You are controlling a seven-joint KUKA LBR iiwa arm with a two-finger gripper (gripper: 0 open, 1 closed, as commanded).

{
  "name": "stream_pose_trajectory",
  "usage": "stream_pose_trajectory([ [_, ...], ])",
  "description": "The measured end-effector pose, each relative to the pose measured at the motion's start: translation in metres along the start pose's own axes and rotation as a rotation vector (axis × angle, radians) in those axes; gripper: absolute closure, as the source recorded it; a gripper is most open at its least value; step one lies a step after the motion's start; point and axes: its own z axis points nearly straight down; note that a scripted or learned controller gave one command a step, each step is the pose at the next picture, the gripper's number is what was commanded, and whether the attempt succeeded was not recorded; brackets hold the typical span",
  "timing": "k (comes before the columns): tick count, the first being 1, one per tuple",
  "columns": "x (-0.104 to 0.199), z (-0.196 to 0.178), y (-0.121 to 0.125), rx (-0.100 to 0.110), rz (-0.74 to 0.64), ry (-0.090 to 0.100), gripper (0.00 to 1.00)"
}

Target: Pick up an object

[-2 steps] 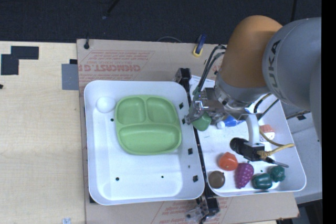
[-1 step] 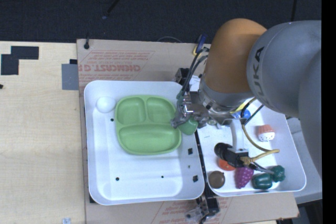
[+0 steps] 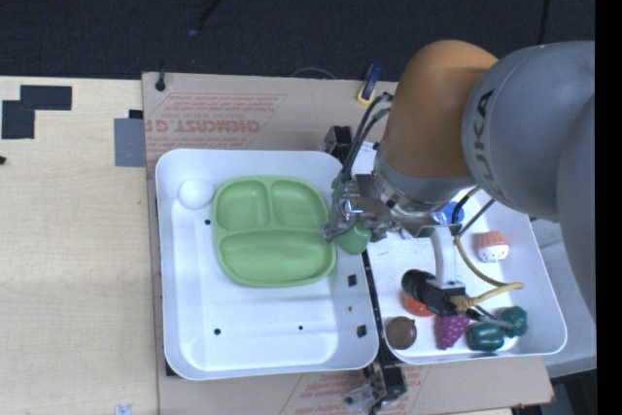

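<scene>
Camera view: fingers (image 3: 348, 226) (state unclear) at green tray (image 3: 272, 233) w/ green obj (image 3: 352, 239).

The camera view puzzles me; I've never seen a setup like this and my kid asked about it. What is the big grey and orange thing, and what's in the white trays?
You are looking down at a slant on a bench. The big grey and orange shape is a robot arm reaching in from the right. Its pincer sits at the near edge of the two trays' divide, beside a small green object; whether it grips anything is unclear. The left bin holds a green divided plate and a white ball. The right bin holds small toys, including purple grapes and a brown round piece.
</scene>
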Motion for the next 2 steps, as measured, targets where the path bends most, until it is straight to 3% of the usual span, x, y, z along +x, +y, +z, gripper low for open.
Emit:
stream_pose_trajectory([
  [2,-0.0004,0.0074,-0.0048,-0.001,0.002,0.0,1.0],
])
